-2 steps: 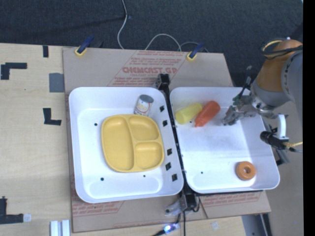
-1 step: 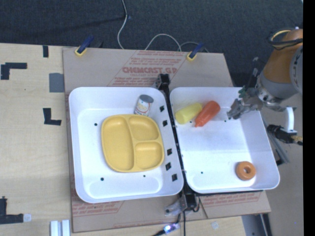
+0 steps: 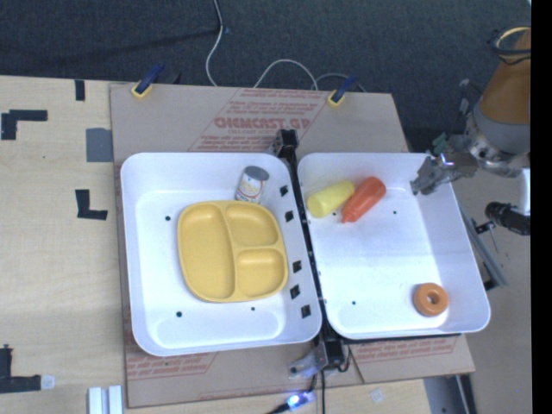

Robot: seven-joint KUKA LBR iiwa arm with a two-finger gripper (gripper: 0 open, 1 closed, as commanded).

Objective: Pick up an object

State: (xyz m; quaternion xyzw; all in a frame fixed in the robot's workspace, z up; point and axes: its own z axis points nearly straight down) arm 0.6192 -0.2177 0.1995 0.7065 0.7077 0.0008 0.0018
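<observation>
The right bin (image 3: 448, 257) holds a yellow lemon-like piece (image 3: 329, 198) touching an orange-red carrot-like piece (image 3: 363, 198) at its far left, and a brown doughnut (image 3: 429, 299) near its front right corner. In the left bin (image 3: 147, 231) lies a yellow divided plate (image 3: 231, 250), with a small tin can (image 3: 252, 183) just behind it. My gripper (image 3: 428, 179) hangs over the far right rim of the right bin, well to the right of the carrot. Nothing shows between its fingers.
Both bins rest on a cardboard sheet (image 3: 259, 123) held by yellow and blue clamps (image 3: 147, 81). A black divider with clips (image 3: 297, 231) runs between the bins. A white cable (image 3: 216, 41) trails over the dark carpet behind.
</observation>
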